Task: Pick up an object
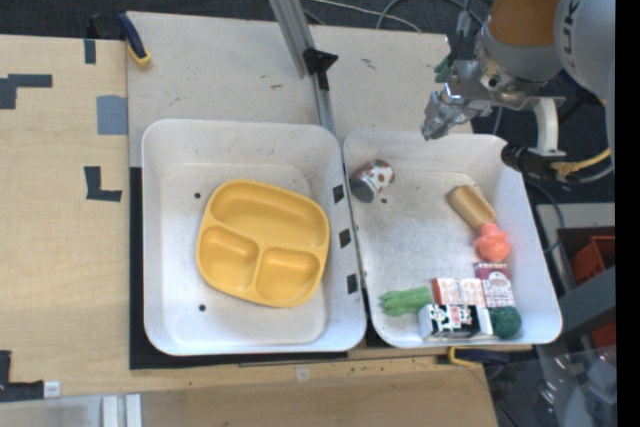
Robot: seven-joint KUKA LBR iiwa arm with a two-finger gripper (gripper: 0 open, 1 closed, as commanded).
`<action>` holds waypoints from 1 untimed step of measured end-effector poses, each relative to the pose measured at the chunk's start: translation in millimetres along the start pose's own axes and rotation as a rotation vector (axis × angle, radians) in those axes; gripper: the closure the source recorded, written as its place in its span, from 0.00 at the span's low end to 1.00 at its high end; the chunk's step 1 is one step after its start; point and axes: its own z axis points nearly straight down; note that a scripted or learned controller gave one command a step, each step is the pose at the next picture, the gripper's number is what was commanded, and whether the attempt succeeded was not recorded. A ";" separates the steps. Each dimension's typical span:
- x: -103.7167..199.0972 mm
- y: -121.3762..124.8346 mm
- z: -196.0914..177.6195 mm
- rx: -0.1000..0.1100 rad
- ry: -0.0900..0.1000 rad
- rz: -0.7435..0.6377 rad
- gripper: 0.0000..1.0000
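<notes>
Right bin [520, 205]: tan cylinder [471, 205]; pink lump [491, 243]; cartons [472, 292]; green pieces [404, 301]

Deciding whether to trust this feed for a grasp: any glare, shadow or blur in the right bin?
Camera view: lighting is even and soft, with no glare on the right bin. The small patterned cup throws a short dark shadow. The cluster by the green toy is small and soft in detail. The gripper looks slightly blurred.

Right white bin [520, 205] centre: open floor between the small red-and-white cup [373, 179] and the tan cylinder [470, 205].
Near wall: crowded by a green toy [404, 301], small printed cartons [472, 292] and a green ball [506, 322].
Left white bin [160, 215]: yellow divided plastic tray [263, 242] fills the middle; margins open.
Divider: grey metal pole [285, 5] slants above it.
</notes>
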 end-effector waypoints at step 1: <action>58.6 -21.2 11.1 0.000 0.001 -0.001 1.00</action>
